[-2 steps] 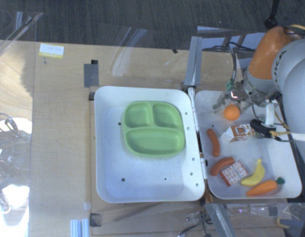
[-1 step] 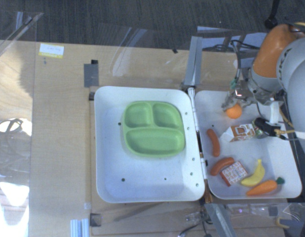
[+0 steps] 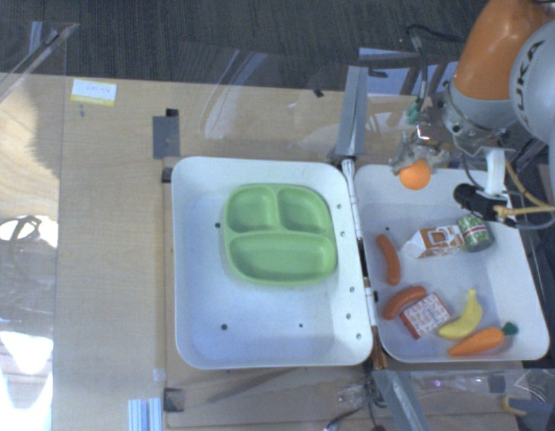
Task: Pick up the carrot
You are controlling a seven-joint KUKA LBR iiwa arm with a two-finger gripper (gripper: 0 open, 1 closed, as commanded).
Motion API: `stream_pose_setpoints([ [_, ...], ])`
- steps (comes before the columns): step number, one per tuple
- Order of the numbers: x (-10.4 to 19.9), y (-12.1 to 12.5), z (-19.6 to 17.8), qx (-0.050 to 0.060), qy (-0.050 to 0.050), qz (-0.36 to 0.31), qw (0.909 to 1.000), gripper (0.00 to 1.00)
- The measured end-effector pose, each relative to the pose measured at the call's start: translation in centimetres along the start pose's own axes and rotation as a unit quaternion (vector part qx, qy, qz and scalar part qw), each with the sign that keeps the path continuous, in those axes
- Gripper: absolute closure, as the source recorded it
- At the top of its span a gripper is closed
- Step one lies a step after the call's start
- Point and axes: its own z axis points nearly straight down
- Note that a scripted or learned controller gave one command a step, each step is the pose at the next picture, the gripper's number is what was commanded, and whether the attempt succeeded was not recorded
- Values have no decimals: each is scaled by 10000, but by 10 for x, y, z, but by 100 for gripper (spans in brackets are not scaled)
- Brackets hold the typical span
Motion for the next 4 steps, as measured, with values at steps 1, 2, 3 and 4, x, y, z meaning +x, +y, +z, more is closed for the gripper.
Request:
stream_pose_setpoints([
  [1,46,16,-11,-3,1,-1358,9907,100],
  [2,54,15,22,12,5,-2268,9739,100],
  [3,91,13,22,12,7,-2183,9759,100],
  [4,86,13,12,2,5,-2219,9751,100],
])
